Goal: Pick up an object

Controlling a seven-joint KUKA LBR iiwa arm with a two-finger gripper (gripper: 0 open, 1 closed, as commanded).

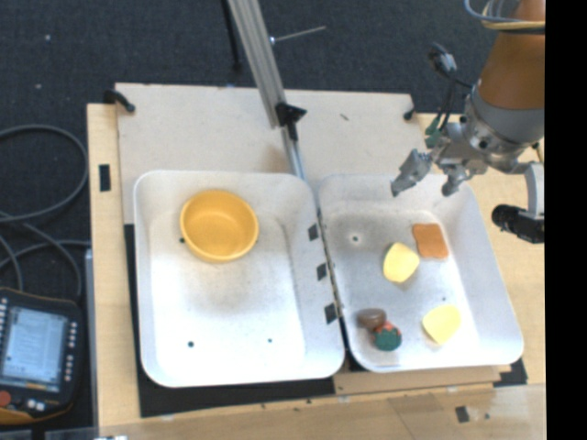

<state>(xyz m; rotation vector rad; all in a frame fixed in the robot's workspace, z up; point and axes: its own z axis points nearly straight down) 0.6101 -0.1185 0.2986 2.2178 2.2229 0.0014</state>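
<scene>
Bench (211, 126) of pale wood stands on dark carpet, cables at nine o'clock and a pendant (32, 346) at seven, bearing two white bins: the left bin (229, 337) holds a yellow bowl (218, 225), the right bin (486, 291) an orange block (430, 241), two yellow pieces (401, 263) (441, 324), and a brown lump (371, 318) touching a green one (388, 338). Gripper (431, 178) hangs at two o'clock over the right bin's far edge, fingers spread apart and seemingly holding nothing, well apart from the block below it.

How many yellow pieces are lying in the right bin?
2. One yellow piece lies mid-bin beside the orange block; the other yellow piece sits near the front right corner. None seems hidden.
</scene>
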